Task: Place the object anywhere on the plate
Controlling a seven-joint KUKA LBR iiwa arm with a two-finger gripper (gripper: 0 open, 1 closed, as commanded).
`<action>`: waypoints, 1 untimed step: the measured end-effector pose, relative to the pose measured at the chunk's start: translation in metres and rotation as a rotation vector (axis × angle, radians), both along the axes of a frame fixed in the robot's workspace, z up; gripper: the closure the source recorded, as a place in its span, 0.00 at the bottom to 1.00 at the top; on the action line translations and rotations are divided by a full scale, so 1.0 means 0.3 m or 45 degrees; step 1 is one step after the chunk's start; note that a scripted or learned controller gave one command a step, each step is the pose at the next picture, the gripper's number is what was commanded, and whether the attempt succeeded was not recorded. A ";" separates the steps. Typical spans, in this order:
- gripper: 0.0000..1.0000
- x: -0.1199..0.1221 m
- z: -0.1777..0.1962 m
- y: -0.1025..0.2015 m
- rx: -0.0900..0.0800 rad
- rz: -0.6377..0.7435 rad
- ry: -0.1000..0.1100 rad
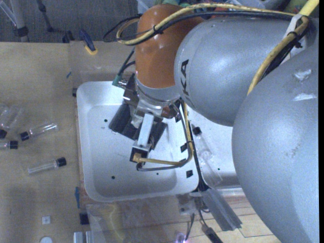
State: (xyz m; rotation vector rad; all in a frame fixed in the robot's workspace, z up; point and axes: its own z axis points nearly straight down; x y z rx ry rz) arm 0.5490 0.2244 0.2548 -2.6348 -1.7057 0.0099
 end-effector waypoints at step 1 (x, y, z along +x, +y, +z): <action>1.00 0.265 -0.260 -0.056 -0.001 -0.384 -0.008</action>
